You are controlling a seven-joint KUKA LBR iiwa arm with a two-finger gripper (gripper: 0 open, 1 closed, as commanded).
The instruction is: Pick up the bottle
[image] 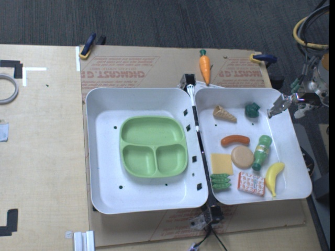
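The green bottle [261,151] lies on its side in the right bin.

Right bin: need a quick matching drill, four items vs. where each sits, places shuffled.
Items:
1. bottle
2. banana
3. carrot
4. tray

Places:
A. on the cardboard behind the bins
B. in the left bin
C. right bin, just right of the round tan disc
D. right bin, near corner, right of the red box

Pairs: 1-C, 2-D, 3-A, 4-B
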